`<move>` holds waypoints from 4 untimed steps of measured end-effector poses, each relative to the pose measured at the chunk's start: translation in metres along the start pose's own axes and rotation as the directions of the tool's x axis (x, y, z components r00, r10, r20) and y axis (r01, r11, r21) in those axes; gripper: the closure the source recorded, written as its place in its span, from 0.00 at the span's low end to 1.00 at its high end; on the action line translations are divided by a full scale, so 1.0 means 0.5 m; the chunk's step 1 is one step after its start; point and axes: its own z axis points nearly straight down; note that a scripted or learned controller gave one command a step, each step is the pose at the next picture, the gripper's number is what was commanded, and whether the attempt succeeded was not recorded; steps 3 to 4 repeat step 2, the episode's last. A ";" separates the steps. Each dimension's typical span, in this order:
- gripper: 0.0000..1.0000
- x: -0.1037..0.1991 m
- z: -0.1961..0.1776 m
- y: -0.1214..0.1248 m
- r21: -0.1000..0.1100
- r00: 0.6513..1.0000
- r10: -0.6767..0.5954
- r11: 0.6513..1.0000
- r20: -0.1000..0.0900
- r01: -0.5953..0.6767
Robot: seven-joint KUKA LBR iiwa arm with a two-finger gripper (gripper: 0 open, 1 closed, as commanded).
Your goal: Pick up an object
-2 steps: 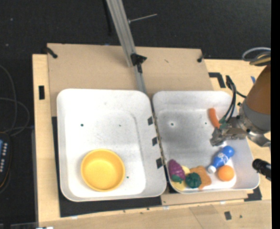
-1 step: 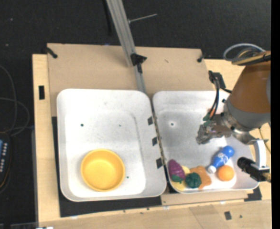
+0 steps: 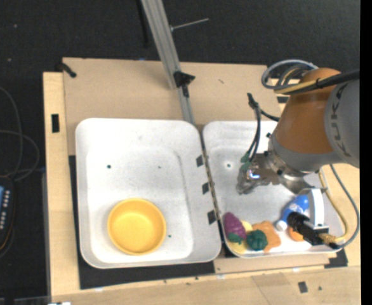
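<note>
The gripper (image 3: 246, 182) hangs over the right bin (image 3: 227, 145) at centre right of the frame; whether it is released or clenched cannot be told. Small toys, among them a purple one (image 3: 232, 225) and a green one (image 3: 257, 239), crowd that bin's lower edge, and a yellow bowl (image 3: 136, 225) sits lower left in the left bin (image 3: 135, 145).

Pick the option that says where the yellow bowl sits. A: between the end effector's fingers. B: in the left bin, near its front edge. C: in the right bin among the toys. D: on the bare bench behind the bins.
B: the yellow bowl rests alone on the floor of the left bin, toward its front edge.
</note>
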 end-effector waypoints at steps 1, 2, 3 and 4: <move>1.00 0.102 -0.024 -0.003 -0.002 1.000 0.000 1.000 0.001 0.000; 1.00 0.221 -0.009 0.004 0.001 1.000 0.000 1.000 0.001 0.000; 1.00 0.221 -0.009 0.004 0.001 1.000 0.000 1.000 0.001 0.000; 1.00 0.221 -0.009 0.004 0.001 1.000 0.000 1.000 0.001 0.000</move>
